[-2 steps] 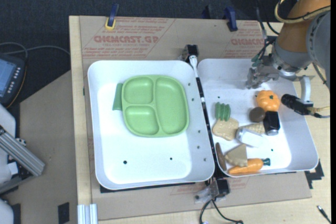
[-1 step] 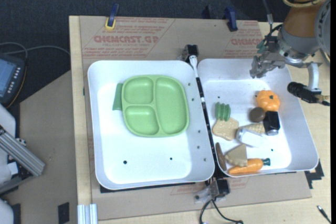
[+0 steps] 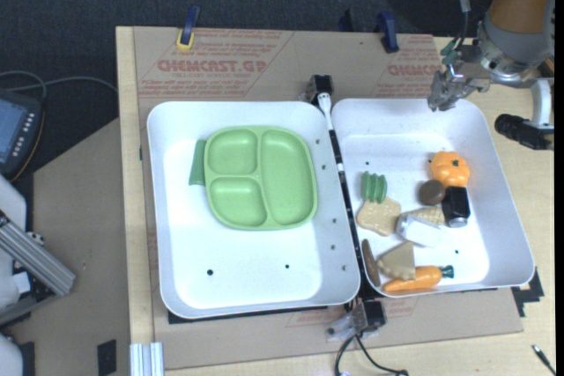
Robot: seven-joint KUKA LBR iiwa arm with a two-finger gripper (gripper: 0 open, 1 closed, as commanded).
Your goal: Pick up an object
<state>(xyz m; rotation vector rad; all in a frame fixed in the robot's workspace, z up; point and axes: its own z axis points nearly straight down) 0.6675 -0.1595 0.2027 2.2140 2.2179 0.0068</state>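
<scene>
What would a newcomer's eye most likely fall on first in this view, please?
Probably the green divided plate, alone in the left bin. Next comes the cluster of small items in the right bin, with an orange pumpkin-like toy and a toy carrot standing out. The gripper hangs at that bin's far edge.

Two white bins (image 3: pixel 176 189), one green tray (image 3: pixel 261 177), one carrot (image 3: pixel 412 281), one orange fruit (image 3: pixel 449 169)

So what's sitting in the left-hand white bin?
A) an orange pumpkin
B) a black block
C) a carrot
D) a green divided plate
D: the green divided plate lies alone in the left bin, while the small food toys are all over in the right bin.
</scene>
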